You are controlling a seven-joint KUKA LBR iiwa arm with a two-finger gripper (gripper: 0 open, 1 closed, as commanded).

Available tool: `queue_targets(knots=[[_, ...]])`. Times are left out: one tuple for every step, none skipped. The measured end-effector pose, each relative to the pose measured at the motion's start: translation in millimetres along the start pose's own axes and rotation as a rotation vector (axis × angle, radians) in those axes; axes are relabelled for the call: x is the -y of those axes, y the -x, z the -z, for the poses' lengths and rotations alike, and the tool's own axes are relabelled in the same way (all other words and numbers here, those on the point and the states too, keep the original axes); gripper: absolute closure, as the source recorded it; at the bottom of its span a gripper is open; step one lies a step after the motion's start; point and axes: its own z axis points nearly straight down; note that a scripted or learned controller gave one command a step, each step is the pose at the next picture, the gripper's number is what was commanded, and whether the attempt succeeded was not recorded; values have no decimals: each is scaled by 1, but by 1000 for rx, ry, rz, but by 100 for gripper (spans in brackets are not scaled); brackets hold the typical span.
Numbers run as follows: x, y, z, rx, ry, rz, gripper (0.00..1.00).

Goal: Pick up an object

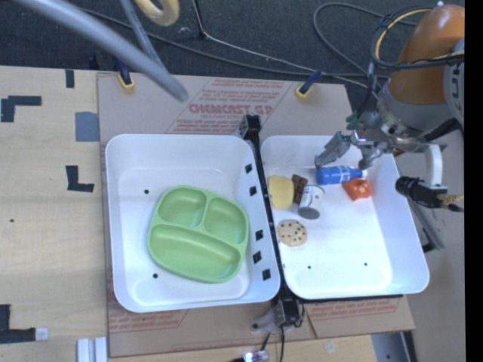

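Observation:
My gripper [352, 154] hangs over the back of the right bin [377, 266], its two grey fingers spread apart with nothing between them. Just below the fingertips lies a blue bottle [338, 175] with a white cap, on its side. A small red object [358, 189] sits right of the bottle. Further left lie a yellow rounded item [280, 191], a brown and white piece [305, 193], and a cookie [291, 234] near the bin's left wall.
The left bin [128, 225] holds a green divided plate [199, 233]. A black divider [260, 202] runs between the bins. Cables trail behind the bench and a black fitting [419, 190] juts out at the right bin's right rim.

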Motion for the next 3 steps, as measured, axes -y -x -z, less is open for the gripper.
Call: queue_targets(knots=[[1, -9, -47, 0, -4, 0, 0], [2, -15, -111, -1, -6, 0, 0], [3, -19, -174, 2, 0, 1, 0]])
